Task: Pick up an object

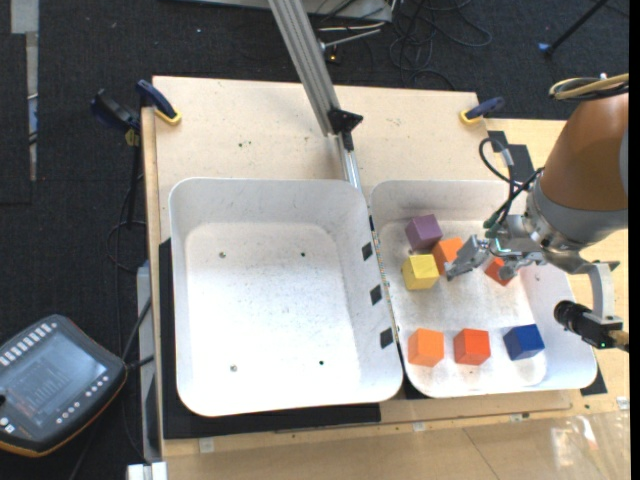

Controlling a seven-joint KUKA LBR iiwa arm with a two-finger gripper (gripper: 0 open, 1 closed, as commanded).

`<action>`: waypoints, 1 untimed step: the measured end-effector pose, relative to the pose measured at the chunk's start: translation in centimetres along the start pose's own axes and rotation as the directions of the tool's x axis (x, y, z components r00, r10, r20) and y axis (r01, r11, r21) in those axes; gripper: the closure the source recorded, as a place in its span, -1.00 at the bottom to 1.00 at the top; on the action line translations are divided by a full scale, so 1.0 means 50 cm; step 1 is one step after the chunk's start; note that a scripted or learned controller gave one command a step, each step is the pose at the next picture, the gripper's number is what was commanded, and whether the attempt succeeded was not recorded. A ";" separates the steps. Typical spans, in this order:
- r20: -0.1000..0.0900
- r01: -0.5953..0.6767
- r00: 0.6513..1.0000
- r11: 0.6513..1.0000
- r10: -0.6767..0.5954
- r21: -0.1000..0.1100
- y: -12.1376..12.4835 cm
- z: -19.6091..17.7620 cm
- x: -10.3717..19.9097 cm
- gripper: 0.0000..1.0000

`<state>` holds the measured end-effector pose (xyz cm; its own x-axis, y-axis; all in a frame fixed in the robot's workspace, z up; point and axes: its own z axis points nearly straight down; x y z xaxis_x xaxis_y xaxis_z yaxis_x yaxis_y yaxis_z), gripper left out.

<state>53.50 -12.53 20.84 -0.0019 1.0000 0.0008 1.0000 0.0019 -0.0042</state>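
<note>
The right bin (560, 376) holds several small cubes. A purple cube (423, 230) and a yellow cube (421, 270) lie near its left wall. An orange cube (447, 250) sits just right of them, partly hidden by my gripper (477, 261). A red cube (500, 272) peeks out under the gripper's right side. Along the front lie an orange cube (426, 347), a red-orange cube (472, 346) and a blue cube (523, 341). The gripper hangs low over the middle of the right bin, between the orange and red cubes. I see no cube lifted.
The left bin (200, 218) adjoins the right one along a shared wall. A slanted metal pole (305, 48) rises from the back between the bins. Clamps sit at the board's back corners, and a teach pendant (50, 383) lies at the front left.
</note>
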 end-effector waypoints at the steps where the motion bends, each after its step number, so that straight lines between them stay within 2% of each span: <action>1: 0.001 -0.002 1.000 1.000 0.002 -0.004 0.002 -0.004 -0.001 -1.00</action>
<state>53.58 -12.56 21.04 0.0003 1.0000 -0.0001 1.0000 -0.0003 0.0000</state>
